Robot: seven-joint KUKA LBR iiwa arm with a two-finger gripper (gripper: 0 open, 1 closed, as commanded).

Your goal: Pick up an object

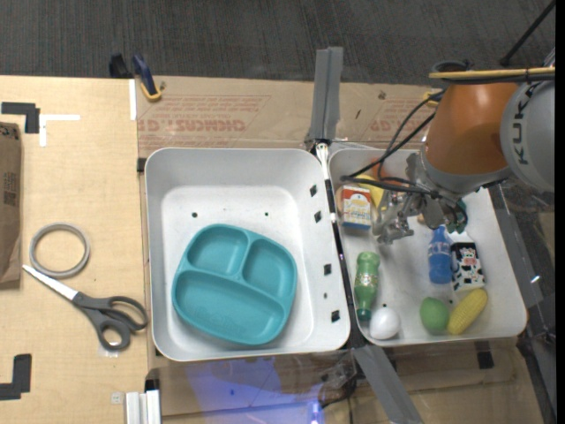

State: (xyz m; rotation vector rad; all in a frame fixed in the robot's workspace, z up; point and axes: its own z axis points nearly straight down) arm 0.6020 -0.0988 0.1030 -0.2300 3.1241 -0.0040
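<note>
arm: the KUKA arm comes in from the right and sits over the far part of the right bin (508,329), so the jaws (395,228) hang low near the bin's far-left corner

jaws: honestly can't tell how far open they are, it's just a tangle of metal and cables from up here, and I see nothing caught in them

closest candidate: the small carton (357,208) with the red and yellow label, just left of the jaws, tucked against the wall between the bins

other stuff in that bin: green bottle (366,283) lying along the left wall, white egg-ish ball (384,323) at the near end, blue bottle (440,255), cow-print carton (468,267), green ball (433,314), corn cob (467,311)

left bin: just the teal divided plate (235,283), well away from the action

risk 1: the carton is jammed near the wall, so I'd guess a finger lands on the rim or the carton's edge and shoves it instead of gripping

risk 2: the bottles and balls are round, so a slightly off-centre close probably squirts them sideways

risk 3: things are crowded at the near right, so a grab there could pinch two at once or knock the corn cob around
</note>
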